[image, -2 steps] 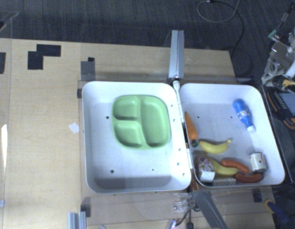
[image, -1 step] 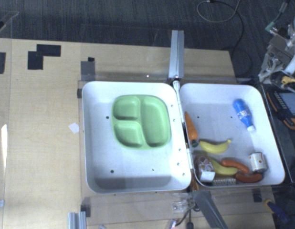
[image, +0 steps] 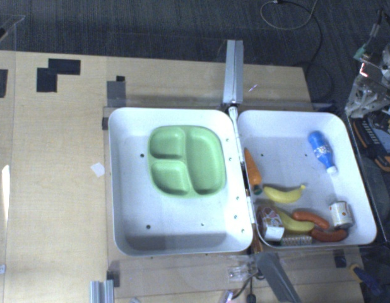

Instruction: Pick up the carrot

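Note:
The carrot point(image: 252, 169) is orange with a green stub at its lower end. It lies lengthwise along the left wall of the right bin point(image: 289, 113), near the divider between the two bins. A yellow banana point(image: 284, 193) lies just below and to the right of the carrot's lower end, close to it.
The left bin point(image: 129, 226) holds a green divided plate point(image: 185, 160). In the right bin lie a blue bottle point(image: 321, 149) at the back right, a metal can point(image: 340, 213), two red sausages point(image: 310, 218), a second banana point(image: 296, 226) and a small white block point(image: 274, 233) along the front.

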Tool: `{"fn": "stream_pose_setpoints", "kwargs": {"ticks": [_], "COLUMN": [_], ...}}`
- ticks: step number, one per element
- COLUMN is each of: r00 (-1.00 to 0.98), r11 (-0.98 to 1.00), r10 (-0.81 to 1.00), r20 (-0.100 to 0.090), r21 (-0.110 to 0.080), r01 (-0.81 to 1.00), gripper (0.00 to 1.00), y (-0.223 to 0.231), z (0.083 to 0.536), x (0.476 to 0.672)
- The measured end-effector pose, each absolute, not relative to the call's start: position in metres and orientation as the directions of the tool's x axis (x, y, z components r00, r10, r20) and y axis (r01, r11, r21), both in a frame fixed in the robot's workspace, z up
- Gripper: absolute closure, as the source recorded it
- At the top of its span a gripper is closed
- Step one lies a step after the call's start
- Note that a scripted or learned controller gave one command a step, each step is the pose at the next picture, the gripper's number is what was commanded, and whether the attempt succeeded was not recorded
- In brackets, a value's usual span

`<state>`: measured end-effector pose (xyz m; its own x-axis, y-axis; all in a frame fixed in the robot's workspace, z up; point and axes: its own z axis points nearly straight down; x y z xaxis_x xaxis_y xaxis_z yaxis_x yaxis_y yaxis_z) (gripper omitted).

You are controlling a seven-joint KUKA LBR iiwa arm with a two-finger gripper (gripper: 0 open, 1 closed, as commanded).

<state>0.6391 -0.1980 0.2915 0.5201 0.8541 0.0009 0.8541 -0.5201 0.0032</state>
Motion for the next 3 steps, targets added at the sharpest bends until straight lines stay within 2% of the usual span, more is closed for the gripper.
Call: {"fn": "stream_pose_setpoints", "kwargs": {"ticks": [3], "r00": [0.509], "r11": [-0.509], "r10": [0.861], "r20": [0.007], "r21": [0.018], "r01": [0.861], "gripper": [1.0], "y": [-0.194], "z": [0.328], "x": [0.644]}}
